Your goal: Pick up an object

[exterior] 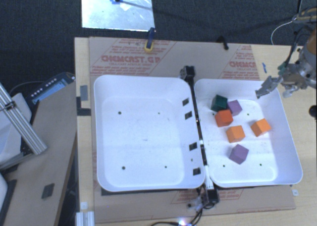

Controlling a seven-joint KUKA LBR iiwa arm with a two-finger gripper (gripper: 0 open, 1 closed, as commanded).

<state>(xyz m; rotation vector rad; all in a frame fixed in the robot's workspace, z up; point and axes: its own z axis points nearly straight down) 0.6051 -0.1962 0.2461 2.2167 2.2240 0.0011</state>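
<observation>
Over the right bin's (290, 168) far right corner, seen from above at a slant: grey hand (270, 87), metal, angular, tips aimed down and left toward the bin's inside. Cannot tell whether the tips stand apart or together; nothing visible between them.

Below and left of the hand, apart from it, inside the right bin: six small blocks in a loose cluster. Nearest the hand, a light purple cube (234, 106), touching or just beside a dark green block (219, 103) on its left. Just under those two, a red-orange cube (224, 118). Lower, an orange cube (235, 133), and to its right another orange cube (260, 127), near but not touching. Lowest, a darker purple cube (238, 153), alone toward the bin's near half.

All roughly cubic, so no clear long axis; each turned at its own slight angle to the bin walls. Matte, flat-faced, foam-like or wooden look, cannot tell which.

To the left, a second shallow white bin (106, 168), smooth plastic, rounded corners. Under both bins, a brown cardboard sheet (129, 56) with red print, lying on the pale surface (81, 79).
</observation>
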